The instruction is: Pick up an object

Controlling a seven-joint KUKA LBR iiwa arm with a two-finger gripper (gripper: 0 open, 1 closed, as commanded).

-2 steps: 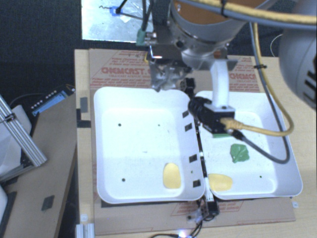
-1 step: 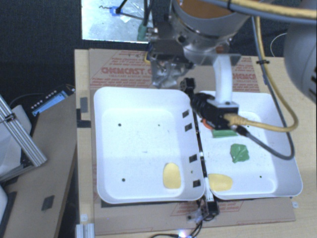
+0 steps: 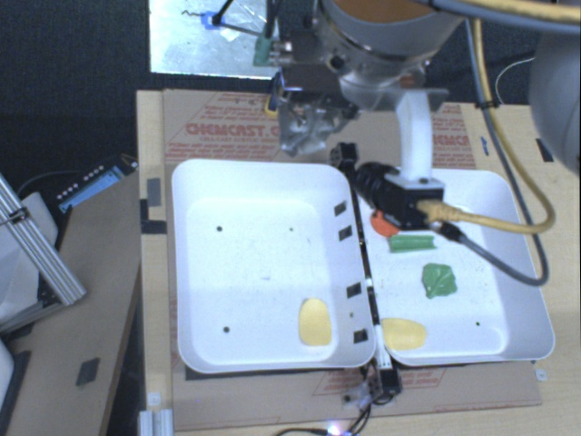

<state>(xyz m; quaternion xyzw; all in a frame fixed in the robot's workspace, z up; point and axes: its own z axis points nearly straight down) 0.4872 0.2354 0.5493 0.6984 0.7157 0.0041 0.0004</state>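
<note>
- The claw (image 3: 307, 134) hangs over the far edge of the left bin (image 3: 195, 243), high above the bench (image 3: 227, 121); whether it is spread or pressed together, I cannot tell.
- Nothing is seen pinched in it, so the pick looks not yet begun.
- Candidates: a yellow piece (image 3: 315, 322) near the left bin's near right corner; in the right bin (image 3: 517, 334), another yellow piece (image 3: 403, 333), a green lump (image 3: 439, 280), a green stick (image 3: 411, 242) and an orange bit (image 3: 385, 224).
- Next: choose one, centre above it, descend.
</note>
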